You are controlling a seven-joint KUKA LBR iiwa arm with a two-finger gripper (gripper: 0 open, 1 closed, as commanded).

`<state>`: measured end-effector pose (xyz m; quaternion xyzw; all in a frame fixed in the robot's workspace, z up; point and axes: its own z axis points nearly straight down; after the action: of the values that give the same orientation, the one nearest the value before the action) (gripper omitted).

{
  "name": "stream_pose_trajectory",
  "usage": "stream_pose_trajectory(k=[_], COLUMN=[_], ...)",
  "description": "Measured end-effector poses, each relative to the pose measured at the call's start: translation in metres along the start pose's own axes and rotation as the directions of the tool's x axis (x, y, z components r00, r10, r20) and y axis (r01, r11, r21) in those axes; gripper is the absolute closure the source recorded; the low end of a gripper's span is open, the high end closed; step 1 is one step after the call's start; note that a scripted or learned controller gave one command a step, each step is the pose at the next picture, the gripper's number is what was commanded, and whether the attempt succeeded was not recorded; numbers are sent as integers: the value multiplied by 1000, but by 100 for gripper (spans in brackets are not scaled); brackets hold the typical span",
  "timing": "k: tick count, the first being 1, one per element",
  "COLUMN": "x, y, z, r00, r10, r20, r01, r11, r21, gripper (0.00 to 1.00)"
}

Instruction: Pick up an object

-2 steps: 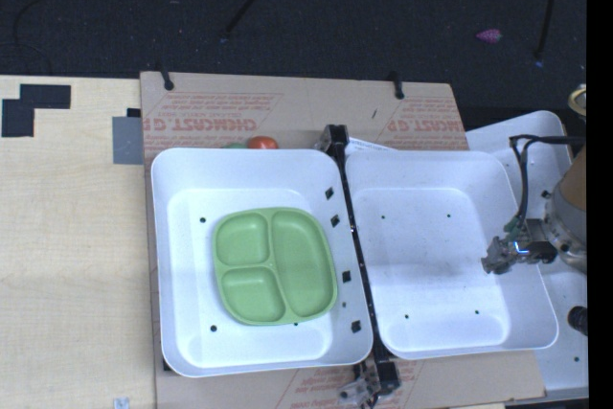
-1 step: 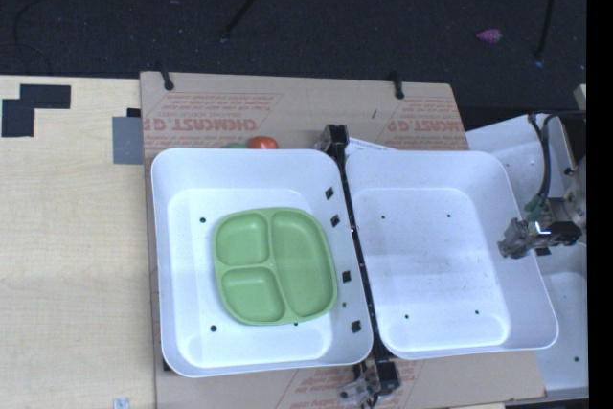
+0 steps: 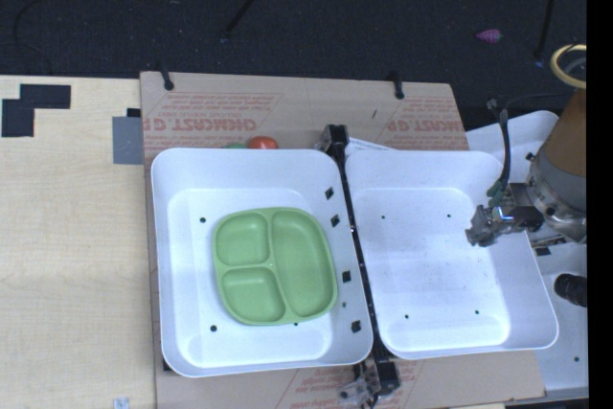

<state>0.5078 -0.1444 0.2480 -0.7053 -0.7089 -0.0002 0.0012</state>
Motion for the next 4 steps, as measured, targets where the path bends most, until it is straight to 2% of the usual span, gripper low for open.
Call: stream_pose_trajectory(k=[2,4], x=[102,189], y=[17,62], z=[7,20], r00=[1000,1000], r10=[0,1], r20=[-1,1], r01=[0,-1], r11=[1000,1000], r21=[3,0], gripper=[100,100])
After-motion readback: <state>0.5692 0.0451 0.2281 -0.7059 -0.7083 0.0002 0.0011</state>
